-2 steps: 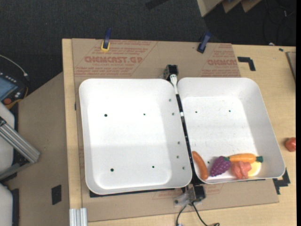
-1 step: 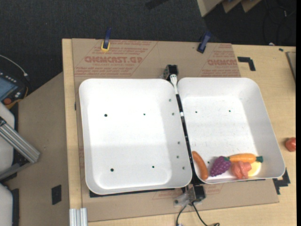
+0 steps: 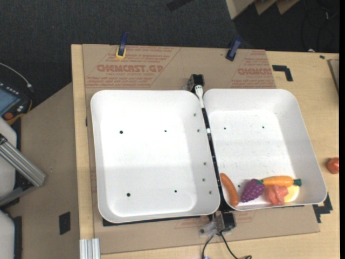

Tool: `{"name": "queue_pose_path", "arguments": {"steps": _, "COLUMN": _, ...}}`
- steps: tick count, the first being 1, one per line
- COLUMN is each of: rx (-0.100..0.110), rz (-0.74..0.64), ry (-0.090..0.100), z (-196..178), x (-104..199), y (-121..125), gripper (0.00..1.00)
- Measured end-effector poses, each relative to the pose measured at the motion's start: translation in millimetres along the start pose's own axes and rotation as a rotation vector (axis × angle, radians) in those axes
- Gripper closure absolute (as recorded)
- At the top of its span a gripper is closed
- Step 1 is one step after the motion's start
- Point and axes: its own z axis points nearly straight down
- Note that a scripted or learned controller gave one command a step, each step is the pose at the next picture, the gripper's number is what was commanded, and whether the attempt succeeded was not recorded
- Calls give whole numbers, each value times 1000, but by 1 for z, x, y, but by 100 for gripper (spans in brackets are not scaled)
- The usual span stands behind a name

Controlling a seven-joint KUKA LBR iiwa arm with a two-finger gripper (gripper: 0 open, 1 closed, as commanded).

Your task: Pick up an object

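Nearest the lens: toy food bunched along the near wall of the right bin (image 3: pixel 302 124), all in its front strip. Left bin (image 3: pixel 108 144) sits just beside it, sharing the middle seam.

Left to right in the cluster:
- sausage (image 3: pixel 229 189), orange-brown, lying at a slant against the bin's left wall. It looks like smooth, stiff plastic, light and probably slippery. Take it across the short axis at mid-length; the wall blocks one finger, so approach from the open side.
- grapes (image 3: pixel 252 190), purple and bumpy, touching or nearly touching the sausage. The knobbly surface should give the best friction. Pinch across the wide upper part.
- red piece (image 3: pixel 275 195), shape unclear, pressed between the grapes and a pale yellow piece (image 3: pixel 291 194) at the near rim. It's crowded, so a poor first target.
- carrot (image 3: pixel 278 181), orange with a green end, lying crosswise above those two. Tapered and smooth, so grip the thick middle, not the tip.

All look light and hollow, none fragile. My pick is the grapes.

A small red-orange object (image 3: pixel 333 165) lies on the bench off to the right, outside the bins.

Gripper state: cannot tell from this view.
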Motion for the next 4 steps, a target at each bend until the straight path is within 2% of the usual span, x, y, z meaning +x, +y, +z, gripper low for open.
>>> {"name": "queue_pose_path", "arguments": {"steps": 4, "rx": 0, "rz": 0, "ry": 0, "z": 0, "x": 0, "y": 0, "gripper": 100}}
